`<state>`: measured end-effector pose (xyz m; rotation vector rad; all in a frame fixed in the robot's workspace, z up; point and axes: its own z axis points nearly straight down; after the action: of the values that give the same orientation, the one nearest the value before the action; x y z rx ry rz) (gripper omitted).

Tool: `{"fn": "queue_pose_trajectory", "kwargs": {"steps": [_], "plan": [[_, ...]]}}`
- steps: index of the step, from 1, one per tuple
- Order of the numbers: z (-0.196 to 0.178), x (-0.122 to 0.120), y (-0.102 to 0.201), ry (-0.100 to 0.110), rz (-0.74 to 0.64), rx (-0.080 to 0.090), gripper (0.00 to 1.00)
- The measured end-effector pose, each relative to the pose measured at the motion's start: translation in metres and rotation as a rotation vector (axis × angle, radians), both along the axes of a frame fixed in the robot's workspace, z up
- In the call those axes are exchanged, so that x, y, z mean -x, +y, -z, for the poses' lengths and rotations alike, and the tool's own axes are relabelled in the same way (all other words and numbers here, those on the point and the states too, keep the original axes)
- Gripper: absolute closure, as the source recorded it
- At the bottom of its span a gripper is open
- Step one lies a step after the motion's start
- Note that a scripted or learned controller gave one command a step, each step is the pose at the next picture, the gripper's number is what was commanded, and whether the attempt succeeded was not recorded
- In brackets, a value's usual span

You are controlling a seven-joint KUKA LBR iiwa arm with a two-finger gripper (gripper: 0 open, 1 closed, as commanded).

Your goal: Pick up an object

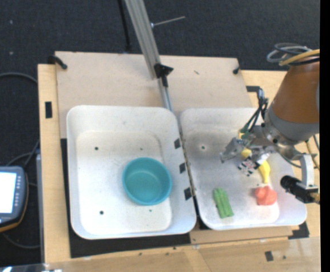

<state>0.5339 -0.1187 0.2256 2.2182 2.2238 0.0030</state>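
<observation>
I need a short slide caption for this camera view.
Gripper above right bin near green block; teal bowl in left bin.

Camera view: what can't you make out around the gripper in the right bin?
- Gripper: finger state, too small and cluttered with cables.
- Yellow object: upper end hidden under the gripper; identity unclear.
- Orange-red object: too blurred to identify.
- Right bin: right rim covered by the arm.

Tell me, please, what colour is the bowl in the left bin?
The bowl is teal blue, plain with no pattern, seen clearly in the camera view.
</observation>
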Motion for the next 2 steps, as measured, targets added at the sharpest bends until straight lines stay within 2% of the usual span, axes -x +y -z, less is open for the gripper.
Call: {"fn": "queue_pose_trajectory", "kwargs": {"steps": [1, 2], "plan": [[0.0, 0.0, 0.0, 0.0, 0.002, 0.0, 0.0], [0.047, 0.008, 0.003, 0.005, 0.003, 0.002, 0.0]]}}
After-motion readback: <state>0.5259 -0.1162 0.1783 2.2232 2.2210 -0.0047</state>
